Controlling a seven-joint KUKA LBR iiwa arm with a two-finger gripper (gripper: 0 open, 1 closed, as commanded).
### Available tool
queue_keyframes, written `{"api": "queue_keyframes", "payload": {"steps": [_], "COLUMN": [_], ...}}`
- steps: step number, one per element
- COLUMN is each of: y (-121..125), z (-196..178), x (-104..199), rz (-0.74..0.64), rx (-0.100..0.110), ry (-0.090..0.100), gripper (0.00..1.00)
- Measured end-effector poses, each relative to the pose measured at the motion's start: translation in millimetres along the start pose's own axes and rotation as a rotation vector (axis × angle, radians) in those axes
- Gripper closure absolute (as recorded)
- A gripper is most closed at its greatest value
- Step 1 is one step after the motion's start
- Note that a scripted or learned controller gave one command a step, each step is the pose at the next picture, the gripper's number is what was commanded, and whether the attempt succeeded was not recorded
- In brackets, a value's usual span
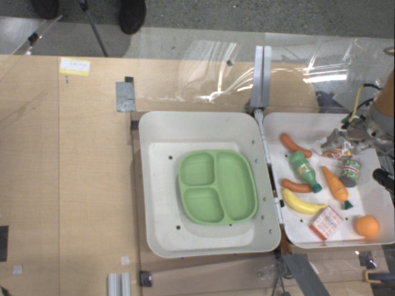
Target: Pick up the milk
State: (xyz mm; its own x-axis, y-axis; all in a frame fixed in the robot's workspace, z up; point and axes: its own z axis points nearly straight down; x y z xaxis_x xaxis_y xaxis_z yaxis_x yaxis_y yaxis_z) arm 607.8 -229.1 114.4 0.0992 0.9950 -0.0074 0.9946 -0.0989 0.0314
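Camera view: two white bins are seen side by side on the desk (74,165). A green sectioned plate (217,186) is held in the left bin (154,227). In the right bin (386,227) are found two sausages, a green bottle (305,171), a banana (302,203), a carrot (336,184), an orange (367,226), a can (350,171) and the milk (326,222), lying near the front between banana and orange. The tool (345,139) is seen at the bin's far right; its state cannot be told.

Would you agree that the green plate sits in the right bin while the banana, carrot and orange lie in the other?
Not quite: the camera view shows the plate in the left bin. The banana, carrot and orange lie in the right bin.
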Motion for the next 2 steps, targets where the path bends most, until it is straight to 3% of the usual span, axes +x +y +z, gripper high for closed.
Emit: {"api": "queue_keyframes", "payload": {"steps": [1,2], "y": [2.4,2.3], "z": [-14.2,-14.0], "x": [-3.2,-3.2], "rz": [0.000,0.000], "rx": [-0.009,-0.009], "ry": [-0.006,-0.006], "gripper": [1.00,0.00]}}
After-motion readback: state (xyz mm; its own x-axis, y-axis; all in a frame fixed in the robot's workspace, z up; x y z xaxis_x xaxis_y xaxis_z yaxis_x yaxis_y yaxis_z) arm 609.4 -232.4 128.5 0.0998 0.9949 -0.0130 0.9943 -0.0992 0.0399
